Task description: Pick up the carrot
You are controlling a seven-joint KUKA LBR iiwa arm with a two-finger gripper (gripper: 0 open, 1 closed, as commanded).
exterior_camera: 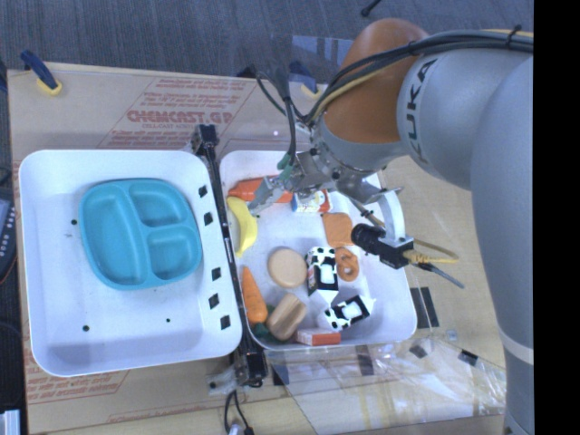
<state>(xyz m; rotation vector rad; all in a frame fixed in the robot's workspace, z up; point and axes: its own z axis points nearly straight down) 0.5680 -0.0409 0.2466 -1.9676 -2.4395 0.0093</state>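
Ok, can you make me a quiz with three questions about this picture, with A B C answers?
1. Where is the carrot?
A. On the blue tray
B. In the right bin, by its left wall
C. On the floor

2. What colour is the divided tray in the left bin?
A. Blue
B. Red
C. Green

3. Is the carrot picked up?
A. Yes, lifted high
B. It is on the tray
C. No, it lies in the bin

Answers: 1 B, it lies along the right bin's left wall, below the banana. 2 A, the tray is light blue. 3 C, the carrot rests on the bin floor, apart from the tool.
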